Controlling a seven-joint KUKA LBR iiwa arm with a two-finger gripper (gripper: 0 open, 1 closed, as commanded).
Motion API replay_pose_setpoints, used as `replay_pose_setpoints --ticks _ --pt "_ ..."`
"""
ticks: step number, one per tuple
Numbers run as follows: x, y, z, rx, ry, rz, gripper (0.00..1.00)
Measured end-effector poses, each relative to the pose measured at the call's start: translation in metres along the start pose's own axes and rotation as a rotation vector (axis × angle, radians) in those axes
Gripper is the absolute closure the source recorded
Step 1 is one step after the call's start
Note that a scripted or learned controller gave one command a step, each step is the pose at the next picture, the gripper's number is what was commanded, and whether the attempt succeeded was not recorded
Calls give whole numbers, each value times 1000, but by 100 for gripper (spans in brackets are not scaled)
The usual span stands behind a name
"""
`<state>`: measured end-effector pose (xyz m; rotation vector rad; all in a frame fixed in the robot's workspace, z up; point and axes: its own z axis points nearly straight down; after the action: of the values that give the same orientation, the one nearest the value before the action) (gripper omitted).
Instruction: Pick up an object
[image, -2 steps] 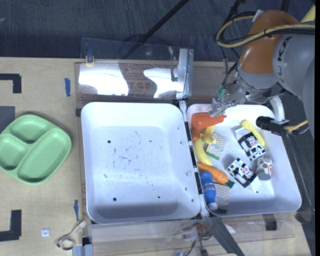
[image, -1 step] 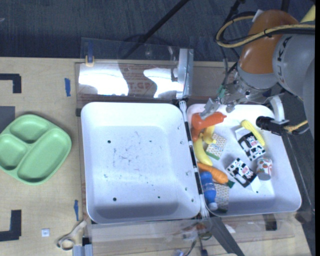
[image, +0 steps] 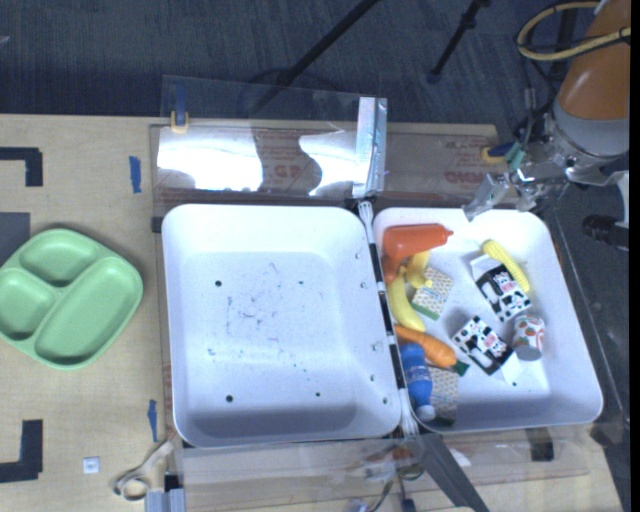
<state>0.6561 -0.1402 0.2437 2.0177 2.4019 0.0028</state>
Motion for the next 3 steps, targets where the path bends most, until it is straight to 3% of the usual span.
replay_pose_setpoints --ticks 1,2,3 --pt "-45 -60 69 2 2 -260 0" --pt "-66 -29 148 0 2 -353 0" --pt "-67 -27 135 -7 -3 -352 100"
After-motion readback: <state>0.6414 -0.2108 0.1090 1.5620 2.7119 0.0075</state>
